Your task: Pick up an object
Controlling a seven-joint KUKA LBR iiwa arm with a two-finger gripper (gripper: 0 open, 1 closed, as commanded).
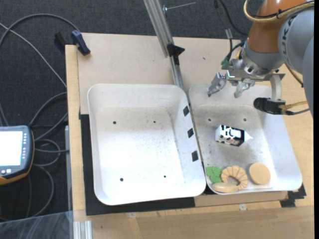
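White bins on a wood bench, arm entering from the right.
Left bin (134, 143) bare; right bin (279, 148) holds black-and-white carton (230, 135), green piece (214, 173), croissant (234, 177), tan disc (259, 174). Gripper (229, 87) spread, empty, above the far rim.

Arm (286, 24) cut off by the right and top edges. Handheld screen (14, 151) cut off at left edge. Green item (214, 173) partly covered by the croissant-shaped piece (234, 177); identity undeterminable. Black-and-white object (230, 135): markings too small to read.
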